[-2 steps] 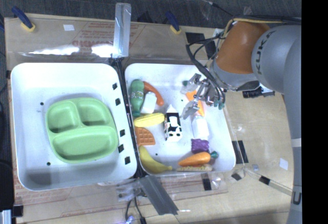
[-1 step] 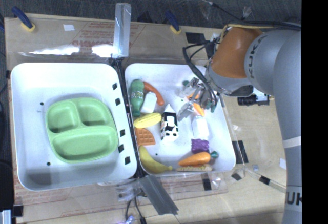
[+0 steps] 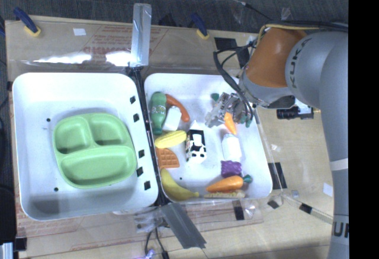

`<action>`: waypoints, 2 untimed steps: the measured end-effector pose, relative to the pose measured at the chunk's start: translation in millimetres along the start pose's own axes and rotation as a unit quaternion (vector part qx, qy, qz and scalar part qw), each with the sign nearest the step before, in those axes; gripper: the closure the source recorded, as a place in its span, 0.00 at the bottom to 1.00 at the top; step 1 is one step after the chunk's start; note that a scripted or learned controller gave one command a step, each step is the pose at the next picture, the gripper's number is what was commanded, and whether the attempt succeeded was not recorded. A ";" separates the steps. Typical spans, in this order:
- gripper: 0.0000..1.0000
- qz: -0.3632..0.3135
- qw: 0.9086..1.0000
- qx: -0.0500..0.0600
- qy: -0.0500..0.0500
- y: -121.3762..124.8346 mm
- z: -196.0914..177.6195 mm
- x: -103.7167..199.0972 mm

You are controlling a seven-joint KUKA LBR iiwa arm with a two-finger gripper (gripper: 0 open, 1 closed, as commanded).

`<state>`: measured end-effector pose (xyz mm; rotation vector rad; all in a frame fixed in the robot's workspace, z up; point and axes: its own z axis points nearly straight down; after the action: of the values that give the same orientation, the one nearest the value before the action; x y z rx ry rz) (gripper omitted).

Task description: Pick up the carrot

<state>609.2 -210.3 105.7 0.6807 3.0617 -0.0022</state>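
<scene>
Orange carrot [image 3: 229,123] sits between your gripper [image 3: 228,111] fingers, low in the right bin [image 3: 260,157]. You have gripped it. Lifting is left.

Gripper [image 3: 227,111] over right bin [image 3: 260,157], small carrot [image 3: 229,123] at its fingertips, larger carrot [image 3: 227,183] near bin's front wall, green tray [image 3: 93,148] in left bin [image 3: 23,133]

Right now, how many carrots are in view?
2, possibly 3. One carrot lies near the right bin's front edge, beside the purple piece. A second carrot sits at the gripper. The orange piece by the green bottle may be another.
</scene>
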 end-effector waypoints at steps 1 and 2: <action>1.00 -0.063 0.998 -0.001 0.001 16.7 -49.5 71.5; 1.00 -0.064 0.998 -0.001 0.002 17.3 -58.2 71.4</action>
<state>551.6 -164.3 163.5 0.4825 3.1023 0.0001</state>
